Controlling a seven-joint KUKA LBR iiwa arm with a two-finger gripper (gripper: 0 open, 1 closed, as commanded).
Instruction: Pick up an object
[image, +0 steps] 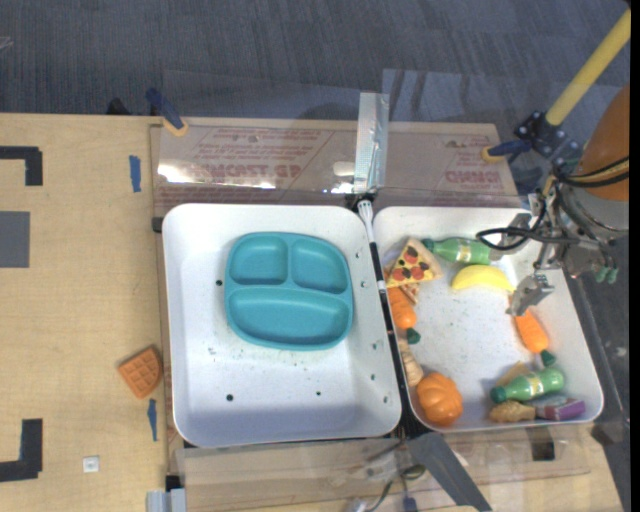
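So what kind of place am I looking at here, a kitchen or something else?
Probably a robot test bench in a lab, not a kitchen. Two shallow white plastic bins sit side by side on a plywood board marked with black tape, and the food is toys, such as a plastic pizza slice and a small orange pumpkin.

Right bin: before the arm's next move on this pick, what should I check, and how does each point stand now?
1. Gripper inside the right bin: ok.
2. Target close: orange carrot lies just below the gripper: ok.
3. Anything between the fingers: cannot tell.
4. Gripper centred over the carrot: cannot tell, slanted view.
5. Neighbours apart: yellow banana lies to the gripper's left, green bottle lies below the carrot: ok.
6. Teal plate sits in the left bin, out of the way: ok.
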